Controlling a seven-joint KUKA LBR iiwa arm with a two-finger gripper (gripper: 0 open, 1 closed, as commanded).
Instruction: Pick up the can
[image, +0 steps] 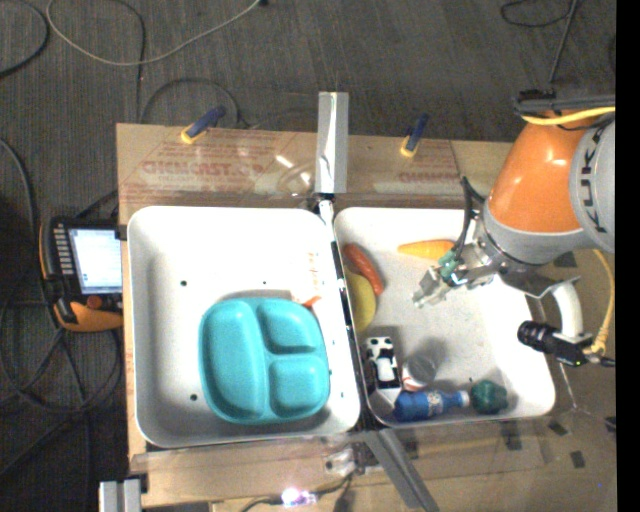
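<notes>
The can (421, 368) is small and grey, with a bit of red at its lower left. It lies near the front of the right bin (510, 340), just above a blue bottle. My gripper (433, 288) hangs over the middle of the right bin, up and slightly right of the can and well apart from it. It is just below an orange carrot (425, 248). Nothing shows in its grasp. The grey and orange arm (545, 195) covers the bin's back right corner.
In the right bin, a red sausage (362, 264) and a yellow fruit (363, 298) lie along the left wall. A black-and-white toy (380, 362), the blue bottle (430, 403) and a green object (488, 396) sit at the front. The left bin (170, 250) holds a teal divided plate (265, 358).
</notes>
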